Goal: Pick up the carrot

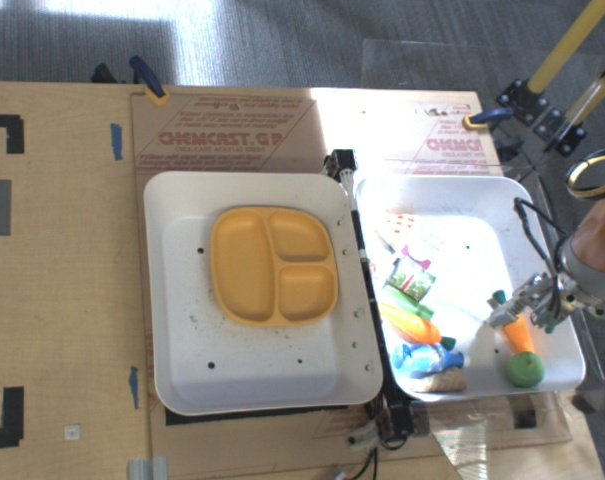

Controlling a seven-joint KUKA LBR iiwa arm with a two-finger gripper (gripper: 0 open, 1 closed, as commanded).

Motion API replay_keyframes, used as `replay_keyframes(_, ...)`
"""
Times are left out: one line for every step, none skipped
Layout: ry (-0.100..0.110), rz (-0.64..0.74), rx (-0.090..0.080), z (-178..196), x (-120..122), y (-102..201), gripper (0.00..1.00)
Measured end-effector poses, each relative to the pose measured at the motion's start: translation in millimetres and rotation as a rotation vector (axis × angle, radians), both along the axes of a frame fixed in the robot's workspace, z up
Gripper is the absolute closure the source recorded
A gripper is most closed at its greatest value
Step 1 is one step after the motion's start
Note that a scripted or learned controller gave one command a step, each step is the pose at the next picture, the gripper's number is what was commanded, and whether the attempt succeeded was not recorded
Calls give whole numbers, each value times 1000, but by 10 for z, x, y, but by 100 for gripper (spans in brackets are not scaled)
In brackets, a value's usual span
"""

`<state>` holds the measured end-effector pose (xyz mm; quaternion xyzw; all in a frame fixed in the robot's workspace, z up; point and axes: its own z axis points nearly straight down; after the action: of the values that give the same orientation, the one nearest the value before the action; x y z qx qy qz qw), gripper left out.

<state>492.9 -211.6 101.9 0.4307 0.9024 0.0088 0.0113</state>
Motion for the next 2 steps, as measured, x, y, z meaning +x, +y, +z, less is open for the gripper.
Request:
replay_keyframes(10, -267, -8, -104, -84, 823, 100)
replay_keyframes(6, -268, -8, -109, -72, 821, 0)
